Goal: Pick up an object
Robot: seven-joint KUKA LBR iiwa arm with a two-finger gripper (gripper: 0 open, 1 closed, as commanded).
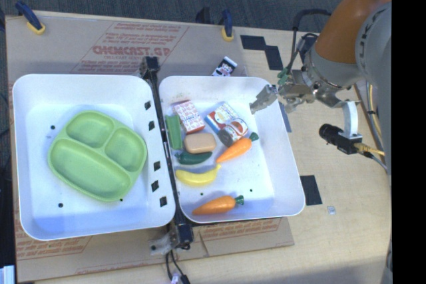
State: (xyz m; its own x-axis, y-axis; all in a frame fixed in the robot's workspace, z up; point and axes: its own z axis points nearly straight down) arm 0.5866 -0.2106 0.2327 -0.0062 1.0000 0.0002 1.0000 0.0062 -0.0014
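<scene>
The right bin [283,169] holds a heap of toy food. An orange carrot [234,149] lies slantwise in the middle, and a second carrot [214,205] lies near the front wall. Between them curves a yellow banana [197,175]. Further back are a red and white box [188,116], a small carton [228,120], a tan block [200,143] and a green strip [174,132]. My gripper [265,99] hangs over the bin's back right corner, up and to the right of the carton. Nothing shows in its grasp.
The left bin [26,143] holds a green divided plate [98,153]. A small black and white item [225,67] lies on the cardboard behind the right bin. Blue clamps [30,16] pin the cardboard at the back edge.
</scene>
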